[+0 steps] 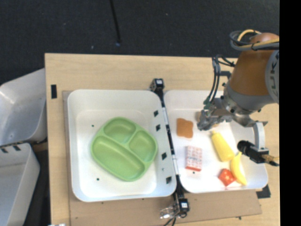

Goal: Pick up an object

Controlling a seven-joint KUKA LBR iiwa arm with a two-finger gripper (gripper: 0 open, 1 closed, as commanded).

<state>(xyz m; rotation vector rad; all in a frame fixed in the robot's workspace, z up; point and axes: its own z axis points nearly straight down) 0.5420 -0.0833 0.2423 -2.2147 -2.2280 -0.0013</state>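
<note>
Gripper (205, 120) sits low over the right bin (188, 98), near its upper middle; whether it is released or clenched cannot be told from here, and nothing is seen in its grasp. Brown toast-like square (185, 128) lies just to its left on the bin floor; yellow cylinder (222, 146) lies just below and to the right, tilted; small white packet with red print (194, 157) lies further down; yellow banana (238, 168) and red piece (226, 176) rest together near the bottom right corner. Left bin (75, 126) holds a green divided plate (123, 148). Both bins stand on the wooden counter (117, 69).
</note>
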